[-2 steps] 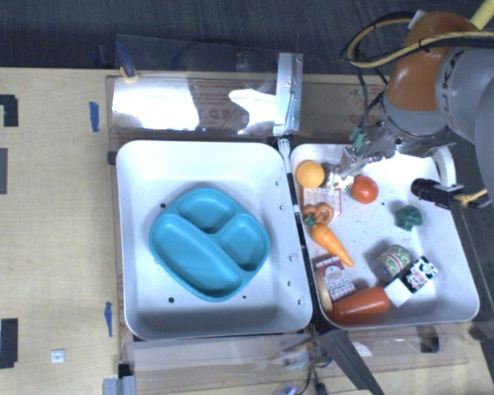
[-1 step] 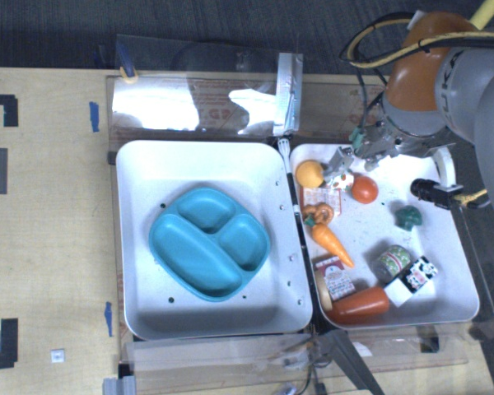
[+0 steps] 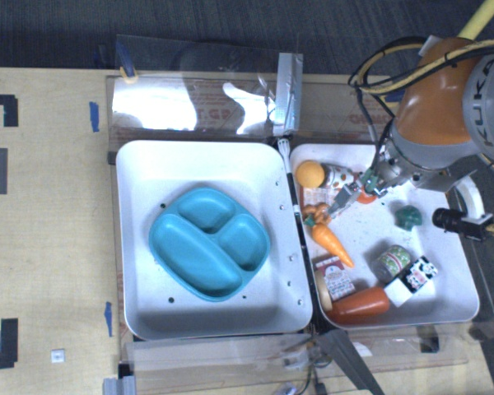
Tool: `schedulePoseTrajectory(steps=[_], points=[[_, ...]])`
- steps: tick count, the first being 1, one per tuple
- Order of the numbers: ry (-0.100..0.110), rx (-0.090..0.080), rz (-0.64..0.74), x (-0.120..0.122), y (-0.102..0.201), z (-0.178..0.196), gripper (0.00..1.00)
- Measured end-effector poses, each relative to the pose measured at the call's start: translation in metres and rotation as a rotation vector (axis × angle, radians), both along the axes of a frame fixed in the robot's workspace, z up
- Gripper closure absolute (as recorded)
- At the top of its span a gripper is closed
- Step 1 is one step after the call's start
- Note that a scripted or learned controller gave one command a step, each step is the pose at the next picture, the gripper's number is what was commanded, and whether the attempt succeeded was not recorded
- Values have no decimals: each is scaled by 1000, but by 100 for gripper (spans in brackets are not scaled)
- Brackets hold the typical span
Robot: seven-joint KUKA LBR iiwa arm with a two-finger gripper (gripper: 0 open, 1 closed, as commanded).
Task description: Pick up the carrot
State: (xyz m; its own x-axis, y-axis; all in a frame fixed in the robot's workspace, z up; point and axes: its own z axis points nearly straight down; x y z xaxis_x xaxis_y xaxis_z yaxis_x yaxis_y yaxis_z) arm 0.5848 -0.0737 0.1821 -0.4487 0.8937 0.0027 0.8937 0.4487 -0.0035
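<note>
Beneath your arm lies a pale wooden bench [image 3: 49, 245] bearing two shallow white bins side by side, with dark carpet beyond its far edge. Your gripper [image 3: 339, 204] hangs over the upper left part of the right bin [image 3: 445, 253], its two slim fingers pointing toward 8 o'clock; whether they are parted or closed cannot be told from this slant, and nothing is seen between them. Just off the fingertips, toward 7 o'clock, lies the carrot [image 3: 331, 242], orange, its green top near the bin's left wall and its tip pointing toward 4 o'clock. At 11 o'clock from the fingertips sits a round orange fruit [image 3: 310, 174]. At 6 o'clock from the carrot lies a small printed packet [image 3: 337, 285], and below it a red sausage-shaped toy [image 3: 358, 304] along the bin's near wall. Toward 3 o'clock from the carrot you find a green-labelled can [image 3: 393, 262] on its side, a black-and-white block [image 3: 417, 276] just beside it, and a small teal object [image 3: 408, 216] farther up. In the left bin [image 3: 140, 179] rests a blue divided plate [image 3: 209, 242] with three compartments. Grey wrist and orange band [image 3: 432, 97] rise at 1 o'clock from the gripper, with cables looping above.
</note>
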Motion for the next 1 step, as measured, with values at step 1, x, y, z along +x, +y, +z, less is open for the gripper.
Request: schedulePoseTrajectory(steps=[1], points=[[1, 0, 89, -46, 24, -1, 0]])
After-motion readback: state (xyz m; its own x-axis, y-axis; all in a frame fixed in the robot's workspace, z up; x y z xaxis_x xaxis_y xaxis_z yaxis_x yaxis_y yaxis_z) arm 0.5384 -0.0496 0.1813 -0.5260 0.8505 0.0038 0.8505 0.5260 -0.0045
